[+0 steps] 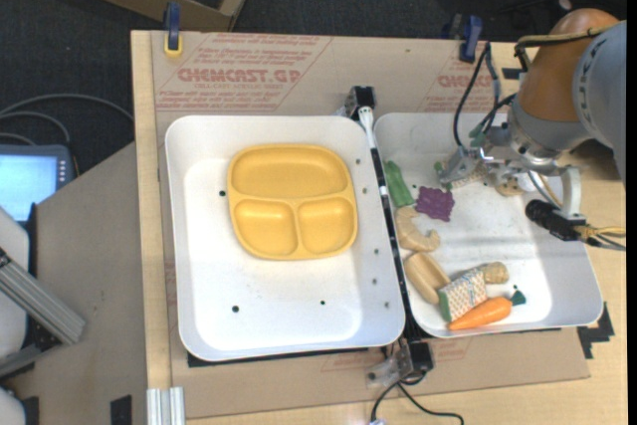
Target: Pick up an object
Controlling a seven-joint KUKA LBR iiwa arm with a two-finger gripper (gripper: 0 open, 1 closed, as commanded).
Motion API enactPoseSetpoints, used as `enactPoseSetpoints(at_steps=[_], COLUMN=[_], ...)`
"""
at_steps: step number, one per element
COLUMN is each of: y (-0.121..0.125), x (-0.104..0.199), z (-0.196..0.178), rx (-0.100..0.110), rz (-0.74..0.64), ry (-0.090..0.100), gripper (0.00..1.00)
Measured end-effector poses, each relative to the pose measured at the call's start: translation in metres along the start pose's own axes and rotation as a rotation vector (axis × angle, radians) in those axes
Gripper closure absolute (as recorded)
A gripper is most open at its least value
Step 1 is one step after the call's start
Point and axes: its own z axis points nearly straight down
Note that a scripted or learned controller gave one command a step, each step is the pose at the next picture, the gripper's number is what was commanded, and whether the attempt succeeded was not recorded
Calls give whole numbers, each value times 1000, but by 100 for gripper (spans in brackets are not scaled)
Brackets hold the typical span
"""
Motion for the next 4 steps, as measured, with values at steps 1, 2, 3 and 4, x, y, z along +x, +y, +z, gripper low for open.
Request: enactPoseSetpoints(at_steps=[1,2,3,4], y=[-43,-37,25,23], x=[65,-2,16,15], z=[-1,0,0,-11], rx=[-3,-8,-12,-11], rz=[-8,-1,-9,-7], ry=[3,-4,-1,-2], gripper=[0,0,0,100])
